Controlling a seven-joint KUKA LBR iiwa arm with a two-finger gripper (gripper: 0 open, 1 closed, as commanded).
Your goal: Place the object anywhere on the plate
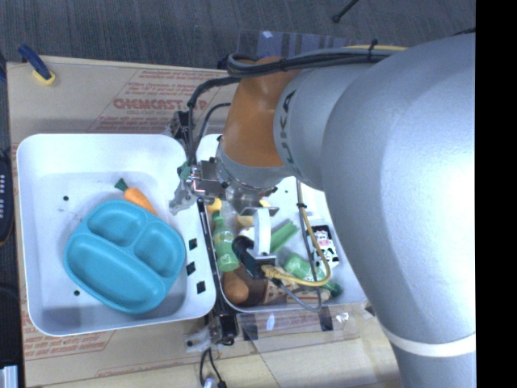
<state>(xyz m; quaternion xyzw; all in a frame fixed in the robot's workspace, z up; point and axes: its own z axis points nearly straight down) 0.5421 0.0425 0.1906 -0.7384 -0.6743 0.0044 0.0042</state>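
Two white bins (32, 217) sit side by side on a brown cardboard sheet (121, 95), a blue clip (36, 65) at its far left corner.

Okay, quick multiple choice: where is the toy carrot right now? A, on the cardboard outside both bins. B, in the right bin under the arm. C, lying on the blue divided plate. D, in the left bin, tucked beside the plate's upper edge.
D: the toy carrot lies on the floor of the left bin, against the upper edge of the blue divided plate, not in any of its compartments.
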